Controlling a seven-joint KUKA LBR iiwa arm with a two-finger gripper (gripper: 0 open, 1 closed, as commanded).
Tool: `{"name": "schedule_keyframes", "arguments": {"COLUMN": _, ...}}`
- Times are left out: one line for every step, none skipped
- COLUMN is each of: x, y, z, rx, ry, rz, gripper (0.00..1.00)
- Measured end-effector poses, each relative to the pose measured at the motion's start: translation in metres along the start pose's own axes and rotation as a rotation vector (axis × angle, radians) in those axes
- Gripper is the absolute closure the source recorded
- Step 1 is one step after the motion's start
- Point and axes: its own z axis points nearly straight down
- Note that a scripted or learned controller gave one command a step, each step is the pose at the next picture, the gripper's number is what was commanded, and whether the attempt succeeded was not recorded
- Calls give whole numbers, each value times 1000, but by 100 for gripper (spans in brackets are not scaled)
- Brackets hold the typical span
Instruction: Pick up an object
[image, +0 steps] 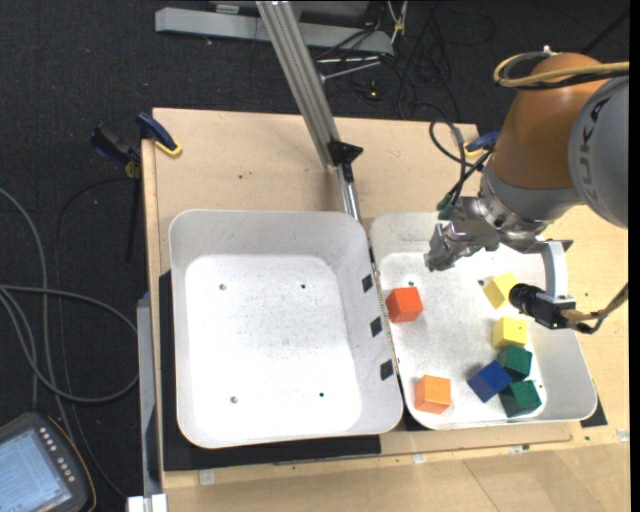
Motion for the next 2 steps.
{"name": "schedule_keyframes", "arguments": {"x": 54, "y": 2, "z": -8, "rx": -2, "ry": -1, "rz": -1, "gripper": 100}}
{"name": "schedule_keyframes", "arguments": {"x": 106, "y": 1, "z": 7, "rx": 3, "ry": -1, "rz": 0, "gripper": 100}}
